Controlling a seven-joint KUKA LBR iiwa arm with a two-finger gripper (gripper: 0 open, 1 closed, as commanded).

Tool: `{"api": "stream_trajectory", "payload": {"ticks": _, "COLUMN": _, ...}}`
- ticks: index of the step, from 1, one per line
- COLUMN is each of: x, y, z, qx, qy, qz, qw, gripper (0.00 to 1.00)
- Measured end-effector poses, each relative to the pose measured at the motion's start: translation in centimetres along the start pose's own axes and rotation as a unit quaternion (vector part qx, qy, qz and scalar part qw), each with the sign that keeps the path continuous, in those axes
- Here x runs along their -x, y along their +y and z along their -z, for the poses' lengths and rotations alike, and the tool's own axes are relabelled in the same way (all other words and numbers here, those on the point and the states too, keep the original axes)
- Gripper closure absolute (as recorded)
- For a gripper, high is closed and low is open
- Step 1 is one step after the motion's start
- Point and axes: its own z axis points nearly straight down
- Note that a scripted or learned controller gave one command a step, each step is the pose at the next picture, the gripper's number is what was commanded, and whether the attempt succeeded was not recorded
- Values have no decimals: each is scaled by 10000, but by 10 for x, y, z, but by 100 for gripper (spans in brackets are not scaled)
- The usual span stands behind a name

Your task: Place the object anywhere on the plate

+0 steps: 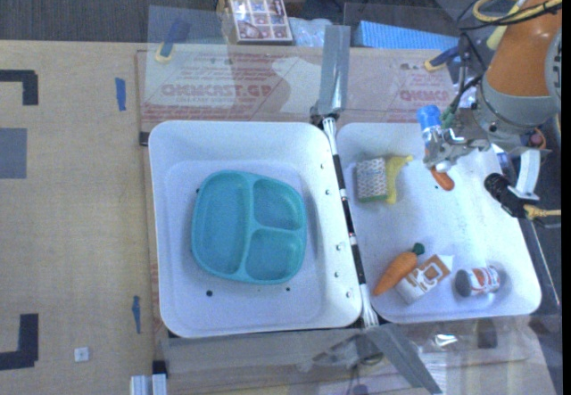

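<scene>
1. Teal plate (248,226) sits bare in the left bin (169,152); every candidate object lies in the right bin (526,295).
2. Risk, as I judge it: the carrot (397,270) touches a small carton (425,277) with a can (477,281) nearby, so a grab there could catch two things or slip.
3. The gripper (442,160) hangs over the bin's upper part, near the sponge (373,179), well apart from the carrot. Whether it is spread or pressed together, I cannot tell.

Teal plate (249,226) in left bin (169,206)
</scene>
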Motion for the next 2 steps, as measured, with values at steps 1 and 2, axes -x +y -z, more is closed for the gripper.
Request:
{"api": "stream_trajectory", "payload": {"ticks": 1, "x": -58, "y": -43, "z": 20, "qx": -7, "qy": 13, "qz": 67, "qw": 10000, "gripper": 100}}
{"api": "stream_trajectory", "payload": {"ticks": 2, "x": -150, "y": -55, "z": 6, "qx": -11, "qy": 15, "qz": 924, "qw": 9957, "gripper": 100}}
